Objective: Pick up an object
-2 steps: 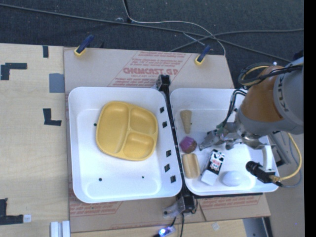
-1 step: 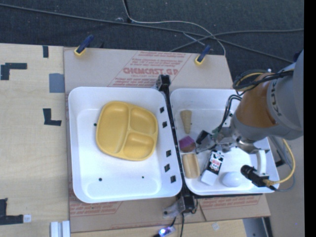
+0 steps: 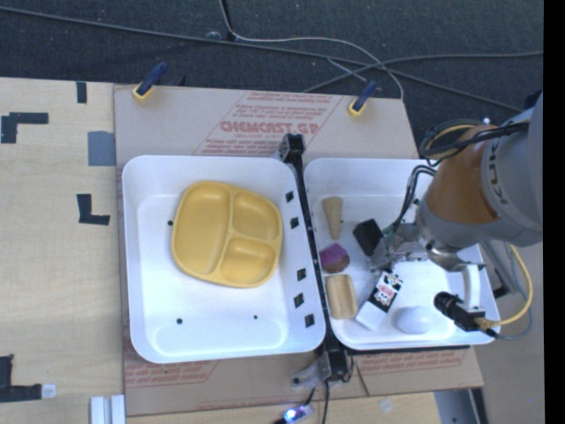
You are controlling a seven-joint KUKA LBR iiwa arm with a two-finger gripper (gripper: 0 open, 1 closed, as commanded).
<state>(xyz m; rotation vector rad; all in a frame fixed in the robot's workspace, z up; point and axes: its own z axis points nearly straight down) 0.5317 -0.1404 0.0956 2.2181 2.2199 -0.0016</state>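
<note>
Small box (image 3: 380, 297) – white, black-and-red print unreadable – in right bin (image 3: 353, 173), just beside gripper (image 3: 388, 259); gripper's state cannot tell. Cardboard (image 3: 265, 122) reads "CHEMCAST GP". Left bin – yellow plastic sectioned tray (image 3: 226, 233).

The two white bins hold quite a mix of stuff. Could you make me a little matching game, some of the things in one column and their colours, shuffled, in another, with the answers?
Things:
1. Divided tray in the left bin
2. Cone near the top of the right bin
3. Round lump by the divider
4. Egg-shaped thing near the front edge

Colours:
A. Purple
B. White
C. Yellow
D. Tan

Pairs: 1-C, 2-D, 3-A, 4-B
</note>
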